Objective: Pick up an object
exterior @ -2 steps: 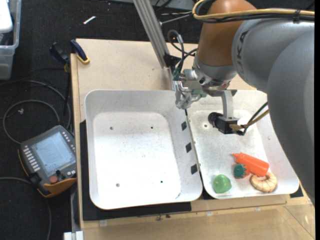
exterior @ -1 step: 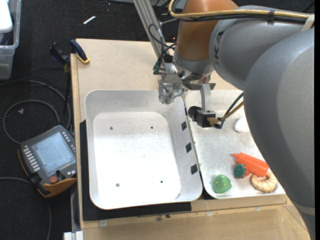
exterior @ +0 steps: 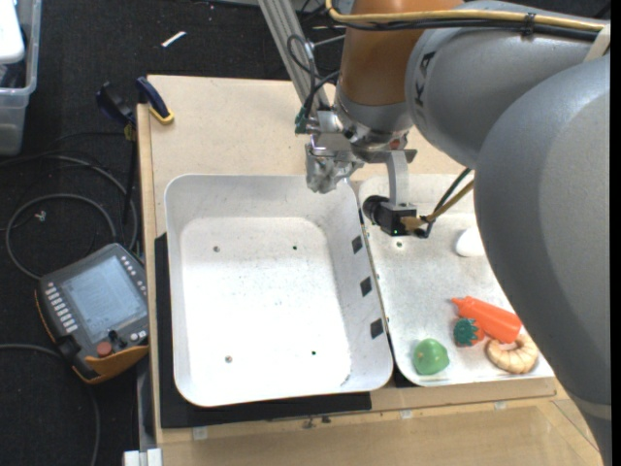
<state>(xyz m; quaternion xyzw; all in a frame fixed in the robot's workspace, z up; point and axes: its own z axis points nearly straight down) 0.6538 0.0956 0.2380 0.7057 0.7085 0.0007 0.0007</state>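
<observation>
My gripper (exterior: 324, 175) hangs over the far right corner of the left bin (exterior: 194, 260), close to the divide between the two bins. Nothing shows beneath it or in its grasp. The objects lie in the right bin (exterior: 417, 280), toward its near end: an orange carrot (exterior: 485, 315), a small dark green piece (exterior: 466, 332) touching it, a green ball (exterior: 431, 356) and a tan ring-shaped pastry (exterior: 512, 355). A small white object (exterior: 469, 244) lies farther back, partly hidden by the arm. The gripper is well away from all of them.
The large grey arm (exterior: 543, 163) covers the right bin's far and right side. A teach pendant (exterior: 92, 309) and cables lie on the floor to the left. A blue-and-yellow clamp (exterior: 150, 100) sits on the bench's far left corner.
</observation>
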